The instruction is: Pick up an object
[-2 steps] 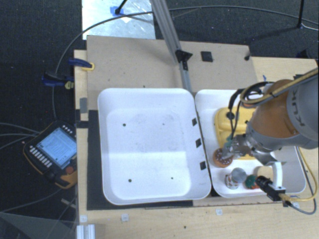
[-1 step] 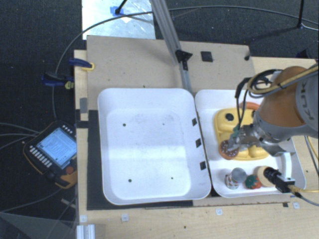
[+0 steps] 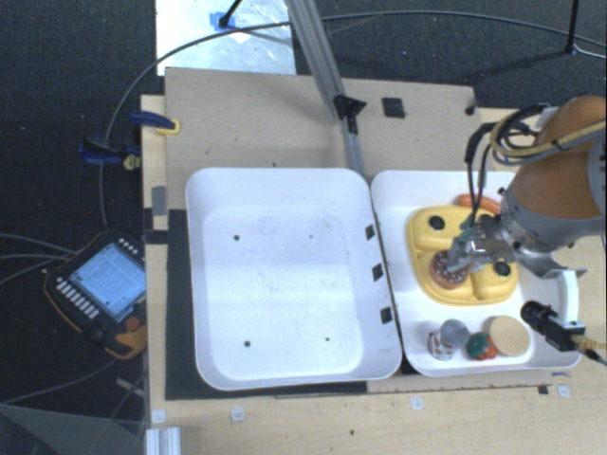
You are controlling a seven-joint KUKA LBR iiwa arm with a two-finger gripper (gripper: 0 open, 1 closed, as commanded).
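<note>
Dark carpet surrounds the bench (image 3: 285,121), and from my remote seat I see a handheld pendant (image 3: 100,287) with a lit screen lying on the floor off the bench's left edge, with blue clamps (image 3: 114,150) near its back left corner. On the bench the left bin (image 3: 280,273) is a plain white tray with a few small dark dots on its floor. A grey pole (image 3: 318,50) slants down from the top of the view toward the back edge between the two bins. The right bin (image 3: 403,282) sits touching the left one along their shared rims. In it I see a yellow moulded object (image 3: 465,287) with dark spots, lying in the middle toward the back edge. Along the right bin's front edge lie a small grey and white piece (image 3: 446,337), a green and red piece (image 3: 479,346) just beside it, and a tan round disc (image 3: 509,336) near the front right corner. The gripper (image 3: 460,259) hangs over the yellow moulded object, low above a brownish round patch on it. I cannot tell from this slant whether it is open or closed, nor whether it grips anything. The arm (image 3: 560,188) reaches in from the right, its orange band above the wrist looped with cables.
</note>
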